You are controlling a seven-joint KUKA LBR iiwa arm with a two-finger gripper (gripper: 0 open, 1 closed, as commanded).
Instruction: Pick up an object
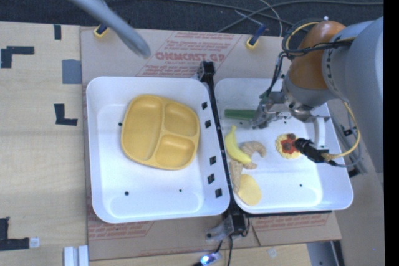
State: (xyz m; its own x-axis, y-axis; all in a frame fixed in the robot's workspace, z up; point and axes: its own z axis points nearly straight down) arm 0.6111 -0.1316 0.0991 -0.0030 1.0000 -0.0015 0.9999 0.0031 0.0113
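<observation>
Jaws: hanging low over the right bin (336, 196), close to the right end of a green stick-like item (240, 114); whether they are spread or closed I cannot tell, the gripper (265, 118) being dark and small from here.
Nearest candidate: the green item, lying along the far part of that bin, just left of the gripper.
Doing it well: I'd judge it should be straddling the green piece squarely before closing, then lifting straight.
Other items: a banana (237, 147), a beige lump (254, 148), a pizza-like round (288, 145), a yellow slice (249, 190).
Left bin (103, 196): holding a yellow divided tray (159, 131).
Hard to make out: any contact between gripper and green item; the wrist is covering the bin's far right corner.
</observation>
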